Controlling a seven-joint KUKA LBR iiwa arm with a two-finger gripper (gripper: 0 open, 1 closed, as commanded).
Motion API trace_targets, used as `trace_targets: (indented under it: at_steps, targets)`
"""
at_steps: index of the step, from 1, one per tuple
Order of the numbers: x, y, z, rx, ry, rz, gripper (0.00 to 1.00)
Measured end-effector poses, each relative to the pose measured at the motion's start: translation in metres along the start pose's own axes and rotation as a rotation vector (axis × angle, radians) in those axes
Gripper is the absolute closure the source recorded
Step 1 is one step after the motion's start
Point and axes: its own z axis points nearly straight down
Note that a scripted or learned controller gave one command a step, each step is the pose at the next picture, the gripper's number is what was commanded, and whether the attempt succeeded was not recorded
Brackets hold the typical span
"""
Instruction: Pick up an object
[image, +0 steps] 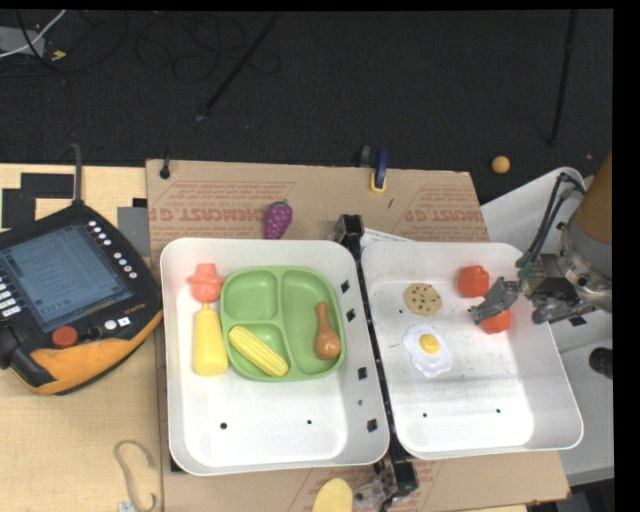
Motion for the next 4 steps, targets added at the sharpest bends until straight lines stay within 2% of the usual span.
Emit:
trace_targets:
  at_steps: [1, 2, 4]
  targets:
    - [0.0, 0.002, -0.006, -0.01, -0.002, -0.002, 0.0]
    - [-0.004, -0.005, 0.053, -0.005, 0.0, -0.002, 0.0]
    - [-0.018, -0.001, 0.161, -0.007, 0.0, -0.003, 0.0]
